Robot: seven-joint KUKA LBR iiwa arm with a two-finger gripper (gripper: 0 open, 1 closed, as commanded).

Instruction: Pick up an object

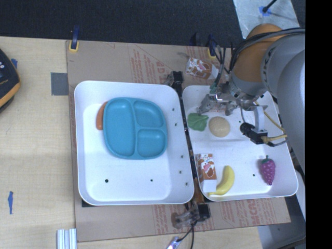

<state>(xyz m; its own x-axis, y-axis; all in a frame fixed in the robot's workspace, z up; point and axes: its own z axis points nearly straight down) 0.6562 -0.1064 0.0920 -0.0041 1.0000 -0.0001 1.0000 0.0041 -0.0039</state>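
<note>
Desk: pale wood grain, a brown cardboard sheet with red print under both bins
Left bin: shallow, white, smooth plastic with rounded corners
Blue plate: matte, rounded, three compartments, lying flat at the bin's centre; an orange sausage-shaped piece pokes out at its 9 o'clock edge, long axis running 12 to 6
Right bin: same white plastic, touching the left bin along its side
Green leaf: crinkled, flat, at about 10 o'clock in the right bin
Beige ball: round, smooth, just beside the leaf at its 3 o'clock
Small carton: boxy, white with red-brown print, by the bin's left wall, long axis 12 to 6
Banana: yellow, curved, glossy, at 6 o'clock in the bin, long axis from 1 to 7 o'clock, lower tip pointing to 7
Grapes: purple, knobbly bunch, at 4 o'clock, stem up toward 12
Hand: grey metal, low over the bin's 12 o'clock part, just above the ball; cannot tell whether released or clenched
</note>
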